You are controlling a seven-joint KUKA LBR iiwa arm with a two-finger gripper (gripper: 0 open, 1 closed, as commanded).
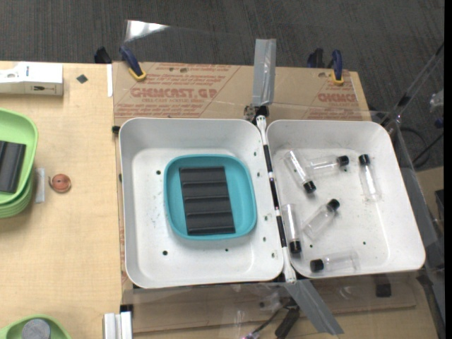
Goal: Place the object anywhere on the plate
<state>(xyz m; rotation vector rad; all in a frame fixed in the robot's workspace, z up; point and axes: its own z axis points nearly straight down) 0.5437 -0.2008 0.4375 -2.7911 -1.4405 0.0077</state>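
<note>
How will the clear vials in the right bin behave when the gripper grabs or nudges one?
The vials lie on their sides in the right bin, so a nudge probably rolls them. Clear, smooth walls look slippery and possibly breakable. Small and seemingly empty, likely light.

A pale wooden desk [70, 260] carries a brown cardboard sheet [183, 90] held by two blue-and-orange spring clamps, one at the left [131, 63] and one at the right [336, 69]. On the far left sit a light green plastic tray [18, 162], a small round copper-coloured disc [61, 183] and a white rectangular box [31, 80]. Dark grey carpet [212, 13] lies beyond.
</note>
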